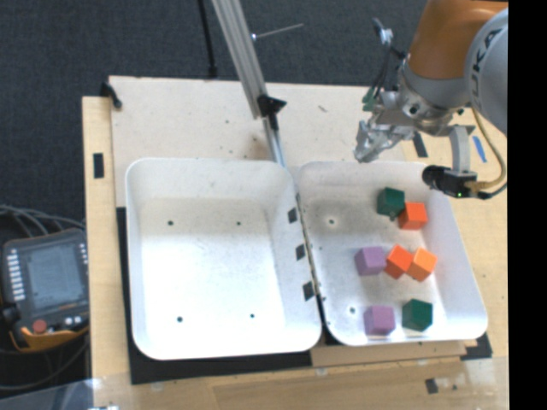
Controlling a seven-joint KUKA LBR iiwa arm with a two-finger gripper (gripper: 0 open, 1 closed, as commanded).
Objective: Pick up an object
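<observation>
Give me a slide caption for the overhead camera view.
KUKA arm's tool hovers above the right bin's far edge; seven coloured blocks lie inside.

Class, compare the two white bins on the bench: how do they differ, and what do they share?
The right bin holds coloured blocks; the left bin holds only a few dark specks. The tool hangs over the right bin's far rim, away from the left bin. Both are shallow and white.
</observation>
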